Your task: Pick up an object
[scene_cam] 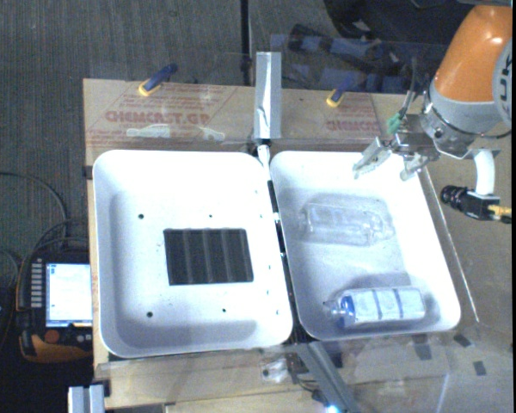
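A clear plastic bottle (345, 220) lies on its side in the upper middle of the right bin (439, 256), its long axis running roughly left to right, its cap end toward the divider between the bins. Nearer the camera in the same bin, a second bottle with a white label (377, 306) also lies on its side, close to the bin's front wall, with a blue cap at its left end; the two bottles are apart from each other. The gripper (389, 160) hovers above the far edge of the right bin, beyond and slightly right of the clear bottle, not touching it or anything else. Its two fingers (369, 157) stand apart, one pointing down-left and the other to its right, with nothing between them. Behind them the grey wrist rises into the arm's orange band (473, 50) at the upper right. The left bin (120, 188) holds a dark rectangular ribbed tray (208, 255) lying flat near its middle. Both bins rest on the tabletop (181, 114), where two clamps with yellow and blue handles (156, 79) grip the far edge.
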{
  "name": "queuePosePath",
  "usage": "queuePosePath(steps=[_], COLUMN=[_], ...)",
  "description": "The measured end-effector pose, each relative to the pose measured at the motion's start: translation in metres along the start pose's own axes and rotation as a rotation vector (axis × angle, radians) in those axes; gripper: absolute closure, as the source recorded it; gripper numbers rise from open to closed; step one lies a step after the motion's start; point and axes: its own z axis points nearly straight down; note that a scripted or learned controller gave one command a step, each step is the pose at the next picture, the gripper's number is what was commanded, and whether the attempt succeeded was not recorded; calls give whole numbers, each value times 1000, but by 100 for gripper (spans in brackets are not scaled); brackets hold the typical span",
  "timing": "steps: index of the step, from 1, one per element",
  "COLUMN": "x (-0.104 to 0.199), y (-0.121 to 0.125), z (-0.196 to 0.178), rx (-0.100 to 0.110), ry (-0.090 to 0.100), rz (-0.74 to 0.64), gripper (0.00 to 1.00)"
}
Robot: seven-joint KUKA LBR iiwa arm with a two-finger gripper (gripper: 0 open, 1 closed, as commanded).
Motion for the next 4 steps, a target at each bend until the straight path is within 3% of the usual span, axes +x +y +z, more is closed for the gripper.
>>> queuePosePath(steps=[2, 3, 4], x=[-67, 63, -24], y=[-78, -12, -37], z=[65, 60, 40], rx=[0, 1, -2], ry=[1, 0, -3], rz=[358, 397, 409], gripper=[0, 0, 0])
